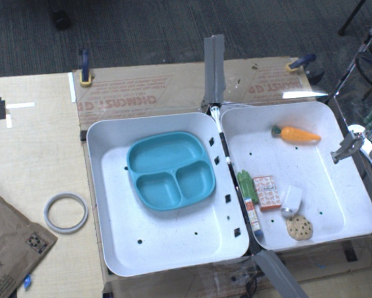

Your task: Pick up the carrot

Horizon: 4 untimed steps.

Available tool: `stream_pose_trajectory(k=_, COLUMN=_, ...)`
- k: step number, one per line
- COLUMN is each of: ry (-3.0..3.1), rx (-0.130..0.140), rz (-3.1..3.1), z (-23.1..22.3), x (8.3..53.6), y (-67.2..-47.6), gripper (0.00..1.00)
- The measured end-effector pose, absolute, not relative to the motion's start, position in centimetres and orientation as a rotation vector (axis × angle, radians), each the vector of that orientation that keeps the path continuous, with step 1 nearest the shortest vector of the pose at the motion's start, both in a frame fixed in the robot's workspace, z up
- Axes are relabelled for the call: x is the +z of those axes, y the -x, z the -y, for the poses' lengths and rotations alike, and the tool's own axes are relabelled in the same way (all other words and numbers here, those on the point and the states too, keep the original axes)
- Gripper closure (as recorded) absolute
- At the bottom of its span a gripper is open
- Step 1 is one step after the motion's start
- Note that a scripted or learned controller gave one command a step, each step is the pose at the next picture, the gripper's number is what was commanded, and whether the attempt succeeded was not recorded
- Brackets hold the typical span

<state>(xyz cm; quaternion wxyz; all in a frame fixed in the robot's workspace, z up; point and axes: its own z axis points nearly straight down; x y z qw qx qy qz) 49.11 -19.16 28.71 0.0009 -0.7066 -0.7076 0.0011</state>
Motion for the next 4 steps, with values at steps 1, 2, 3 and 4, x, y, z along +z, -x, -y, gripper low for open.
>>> stream_pose_trajectory(k=1, ry=2.579, rx=0.006, rz=1.788, z=17.8, x=23.8, y=-52.2, gripper=0.0)
stream_pose_trajectory(k=2, ry=2.719, rx=0.005, rz=1.565, z=18.5, x=21.4, y=-47.7, gripper=0.0)
stream_pose_trajectory(k=3, ry=2.621, rx=0.007, rz=1.729, z=18.8, x=15.2, y=-59.7, gripper=0.0)
stream_pose_trajectory(k=4, ry=2.492, rx=-0.012, rz=1.926, z=19.6, x=10.4, y=-66.3, gripper=0.0)
